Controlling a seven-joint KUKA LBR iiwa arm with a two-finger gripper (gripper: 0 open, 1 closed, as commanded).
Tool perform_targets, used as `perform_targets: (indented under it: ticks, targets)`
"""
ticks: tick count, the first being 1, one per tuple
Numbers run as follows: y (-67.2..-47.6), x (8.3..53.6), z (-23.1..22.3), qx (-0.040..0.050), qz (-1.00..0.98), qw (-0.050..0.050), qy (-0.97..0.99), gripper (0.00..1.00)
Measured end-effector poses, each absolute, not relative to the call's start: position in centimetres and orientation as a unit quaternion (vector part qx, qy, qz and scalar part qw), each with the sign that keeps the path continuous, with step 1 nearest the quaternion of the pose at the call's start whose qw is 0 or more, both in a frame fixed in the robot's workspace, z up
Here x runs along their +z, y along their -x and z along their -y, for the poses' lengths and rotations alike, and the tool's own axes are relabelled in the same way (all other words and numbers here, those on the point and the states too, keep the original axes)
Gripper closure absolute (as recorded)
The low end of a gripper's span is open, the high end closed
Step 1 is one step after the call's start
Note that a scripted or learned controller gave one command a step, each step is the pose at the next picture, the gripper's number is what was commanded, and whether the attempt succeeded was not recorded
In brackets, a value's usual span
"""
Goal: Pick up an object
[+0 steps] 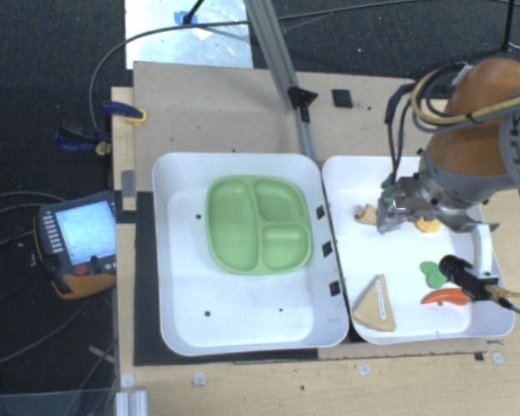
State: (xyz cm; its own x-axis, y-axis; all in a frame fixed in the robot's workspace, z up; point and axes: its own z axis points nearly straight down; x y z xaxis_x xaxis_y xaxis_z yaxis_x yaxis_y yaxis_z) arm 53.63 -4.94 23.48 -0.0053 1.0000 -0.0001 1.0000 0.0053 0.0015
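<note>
- The gripper (390,217) is low in the right bin (347,250); I cannot tell its state.
- A small tan piece (365,214) lies just beside it, toward the left bin (178,319).
- The wedge (377,305) lies farther, near the front wall.

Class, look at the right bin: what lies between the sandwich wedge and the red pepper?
In the camera view, only bare white bin floor separates the sandwich wedge from the red pepper; a green piece sits just above that stretch.

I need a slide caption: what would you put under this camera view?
Gripper low in the right bin among toy food; green divided plate lies in the left bin.
</note>
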Motion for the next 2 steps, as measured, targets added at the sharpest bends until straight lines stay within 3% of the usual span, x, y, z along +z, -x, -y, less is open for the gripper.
perform_targets:
  ticks: [2]
  targets:
    - [-53.5,23.1,-6.7,0.0006,-0.710,0.000,-0.704,1.00]
